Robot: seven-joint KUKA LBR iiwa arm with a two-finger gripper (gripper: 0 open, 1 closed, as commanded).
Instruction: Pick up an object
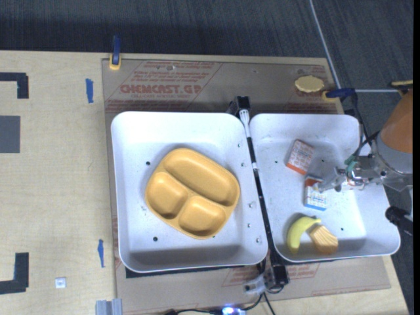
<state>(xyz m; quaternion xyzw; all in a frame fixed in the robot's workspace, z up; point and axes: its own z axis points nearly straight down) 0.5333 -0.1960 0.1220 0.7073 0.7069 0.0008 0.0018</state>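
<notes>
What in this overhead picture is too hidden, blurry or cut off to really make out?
- Gripper: blurred in the camera view; fingers open or shut is unclear.
- Arm: cut off by the right edge.
- Small carton under the gripper: its top is covered by the gripper; print too small to read.
- Red-and-white packet: label too small to read.
- Tan block: overlaps the banana, hiding where they meet.

Bench (52, 195): pale wood top, with black marks and blue tape bits along its left part.
Board (216, 84): brown sheet lying flat on the bench, under both bins.
Left bin (131, 130): white, on the board.
Right bin (275, 126): white, touching the left one.
</notes>
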